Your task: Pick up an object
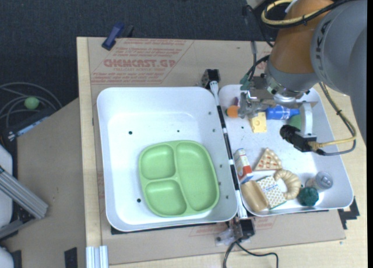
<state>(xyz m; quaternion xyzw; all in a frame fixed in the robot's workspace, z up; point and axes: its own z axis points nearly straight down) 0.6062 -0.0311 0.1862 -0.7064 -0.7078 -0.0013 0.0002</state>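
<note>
Toys crowd our right white bin (335,162): yellow cheese wedge (259,123) just below the gripper (249,101), whose jaw state we cannot tell. Left white bin (116,109) holds a green divided plate (176,177).

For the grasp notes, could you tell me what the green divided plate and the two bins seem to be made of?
Green divided plate: probably moulded plastic, matte, uniform colour with soft rounded dividers. Left bin and right bin: likely thin white plastic, smooth with a slight sheen and rounded corners.
</note>
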